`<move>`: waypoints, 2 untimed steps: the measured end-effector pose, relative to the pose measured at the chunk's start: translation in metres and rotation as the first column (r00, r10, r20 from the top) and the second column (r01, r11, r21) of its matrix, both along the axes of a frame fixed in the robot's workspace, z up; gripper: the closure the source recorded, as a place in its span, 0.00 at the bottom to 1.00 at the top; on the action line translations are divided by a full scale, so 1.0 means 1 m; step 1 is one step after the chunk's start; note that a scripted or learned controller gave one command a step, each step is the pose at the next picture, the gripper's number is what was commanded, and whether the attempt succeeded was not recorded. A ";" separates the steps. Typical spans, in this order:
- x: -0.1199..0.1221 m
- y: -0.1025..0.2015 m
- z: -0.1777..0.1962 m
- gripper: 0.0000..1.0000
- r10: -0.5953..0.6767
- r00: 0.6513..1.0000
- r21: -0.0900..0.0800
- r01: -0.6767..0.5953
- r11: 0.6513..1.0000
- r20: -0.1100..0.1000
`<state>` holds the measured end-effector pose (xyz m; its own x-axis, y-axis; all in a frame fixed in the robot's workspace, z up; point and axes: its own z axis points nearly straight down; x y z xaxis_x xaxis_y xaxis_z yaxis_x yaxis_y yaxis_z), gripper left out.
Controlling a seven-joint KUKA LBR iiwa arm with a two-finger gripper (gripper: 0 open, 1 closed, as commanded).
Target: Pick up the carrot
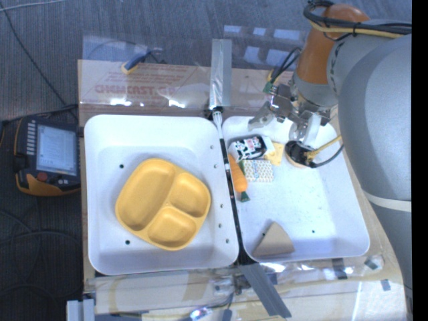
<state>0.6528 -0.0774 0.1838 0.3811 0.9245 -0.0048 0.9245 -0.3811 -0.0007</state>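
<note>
Two shallow white bins are sitting side by side on the bench, the left bin [100,179] and the right bin [334,206], meeting along a central divider. The left bin is holding a yellow compartmented plate [164,202], lying flat with its three sections facing up. The carrot [238,176] is lying in the right bin, hard against the wall it shares with the left bin, its orange body running roughly along that wall and its green end pointing toward the near side. Just beside the carrot, a small black-and-white item [247,146] and a pale speckled piece [259,171] are resting at the far end of the same bin, with a yellow scrap [275,154] next to them. A brown wedge-shaped piece [273,239] is lying nearer the front of the right bin, well apart from the carrot. The grey arm with its orange band [319,52] is reaching in from the right, and the gripper [292,122] is hovering over the far end of the right bin, apart from the carrot; whether the tool is spread or pressed together cannot be told from this angle. A handheld control pendant [47,154] is lying on the floor left of the bench.
</note>
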 end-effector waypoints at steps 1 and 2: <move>-0.080 0.044 0.001 0.00 0.139 0.990 0.004 -0.139 0.990 -0.002; 0.004 -0.001 0.000 0.00 0.248 0.969 0.001 -0.248 0.969 -0.002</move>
